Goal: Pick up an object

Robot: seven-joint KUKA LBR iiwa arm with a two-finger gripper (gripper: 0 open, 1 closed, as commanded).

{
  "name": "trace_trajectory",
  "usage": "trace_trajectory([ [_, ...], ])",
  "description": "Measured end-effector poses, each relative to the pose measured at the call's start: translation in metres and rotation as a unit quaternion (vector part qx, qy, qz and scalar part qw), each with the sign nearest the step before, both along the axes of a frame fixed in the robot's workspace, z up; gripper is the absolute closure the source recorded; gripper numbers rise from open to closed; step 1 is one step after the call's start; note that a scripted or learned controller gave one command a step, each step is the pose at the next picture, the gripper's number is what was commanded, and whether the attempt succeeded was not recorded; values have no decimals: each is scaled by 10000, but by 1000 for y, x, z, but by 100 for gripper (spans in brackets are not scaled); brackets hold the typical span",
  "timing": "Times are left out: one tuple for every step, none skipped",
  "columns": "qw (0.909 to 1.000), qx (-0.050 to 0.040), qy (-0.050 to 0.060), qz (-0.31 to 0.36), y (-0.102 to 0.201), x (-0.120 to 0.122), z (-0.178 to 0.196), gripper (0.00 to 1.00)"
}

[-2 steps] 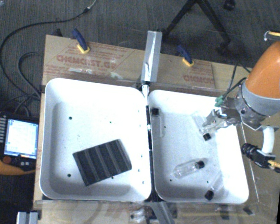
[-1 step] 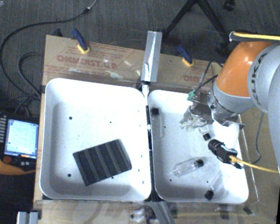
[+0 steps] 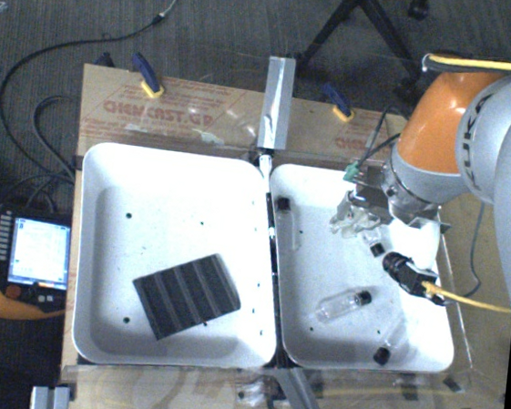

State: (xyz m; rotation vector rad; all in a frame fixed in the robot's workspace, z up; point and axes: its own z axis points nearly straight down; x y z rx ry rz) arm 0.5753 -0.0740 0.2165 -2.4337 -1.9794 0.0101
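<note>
Grey-orange arm wrist overhangs the right white bin (image 3: 295, 341); end effector (image 3: 357, 215) hangs above the clear plastic bottle (image 3: 343, 305), aperture indeterminate, nothing visibly gripped. Black ribbed slab (image 3: 187, 294) lies left of bottle, in the neighbouring bin.

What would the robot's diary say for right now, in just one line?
arm: over right bin | gripper: above bin floor, holding nothing seen | clear bottle: lying in right bin | dark ridged block: in left bin

The left bin (image 3: 112, 174) had lots of bare floor; only a dark ridged block (image 3: 186, 295) lay toward six o'clock. The right bin (image 3: 296, 332) held a clear bottle (image 3: 343, 305) near six o'clock.
</note>
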Motion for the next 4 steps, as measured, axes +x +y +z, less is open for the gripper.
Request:
trace_trajectory([
  [10000,-4,16,5,0,0,8,100],
  [9770,0,-32,2133,-21,44,52,100],
  [9912,10,-23,1325,120,55,13,100],
  [9994,-14,-25,-334,73,9,61,100],
])
